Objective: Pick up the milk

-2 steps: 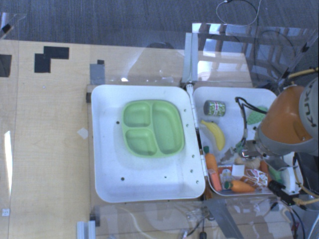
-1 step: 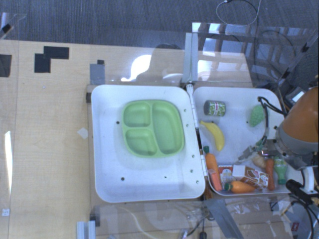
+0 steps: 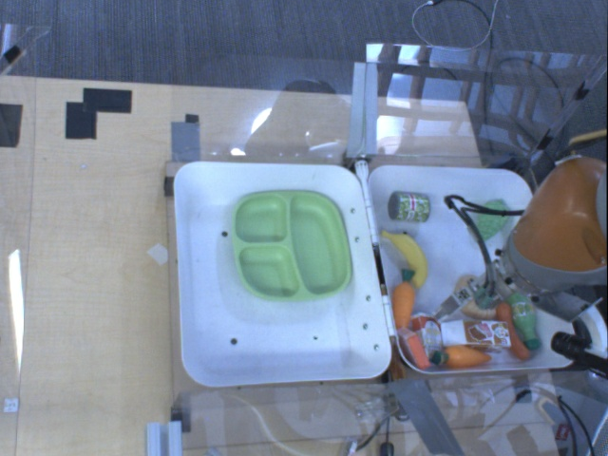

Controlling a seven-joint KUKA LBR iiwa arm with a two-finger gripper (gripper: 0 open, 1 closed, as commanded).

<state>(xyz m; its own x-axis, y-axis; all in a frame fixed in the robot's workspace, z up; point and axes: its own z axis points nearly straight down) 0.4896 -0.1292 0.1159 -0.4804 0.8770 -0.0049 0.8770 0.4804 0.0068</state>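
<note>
The milk (image 3: 482, 333) is a small white and red carton lying on its side near the front of the right bin (image 3: 446, 183). My gripper (image 3: 471, 299) hangs low over that bin, just behind the carton and close to it, under the grey wrist and its orange band (image 3: 570, 218). I see nothing clearly held in it.
Around the carton lie an orange carrot (image 3: 465, 356), a green bottle (image 3: 523, 317) and a second carrot (image 3: 404, 304). A banana (image 3: 410, 254), a green-labelled can (image 3: 410, 206) and a leafy green item (image 3: 494, 218) sit farther back. The left bin (image 3: 204, 331) holds a green divided plate (image 3: 290, 245).
</note>
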